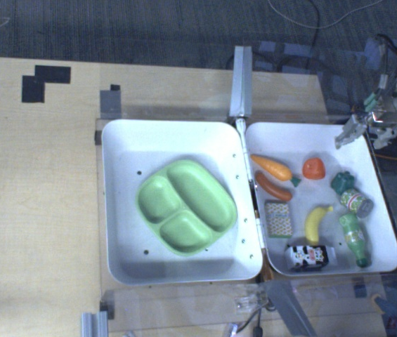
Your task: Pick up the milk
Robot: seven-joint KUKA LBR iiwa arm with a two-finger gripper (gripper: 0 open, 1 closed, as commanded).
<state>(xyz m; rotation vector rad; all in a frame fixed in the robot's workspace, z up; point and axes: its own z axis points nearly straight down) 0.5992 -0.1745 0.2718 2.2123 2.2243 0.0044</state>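
The milk (pixel 306 256) is a small black-and-white carton lying on its side at the near edge of the right bin (pixel 381 188). My gripper (pixel 361 133) hovers over that bin's far right corner, well away from the milk and on the opposite side of the bin. It is open with nothing between its fingers.
The right bin also holds a carrot (pixel 272 167), a sausage (pixel 273 187), a tomato (pixel 313 168), a banana (pixel 315 223), a patterned cracker (pixel 277 218), a green can (pixel 351 196) and a green bottle (pixel 354 239) right of the milk. A green divided plate (pixel 187 206) lies in the left bin (pixel 121 160).
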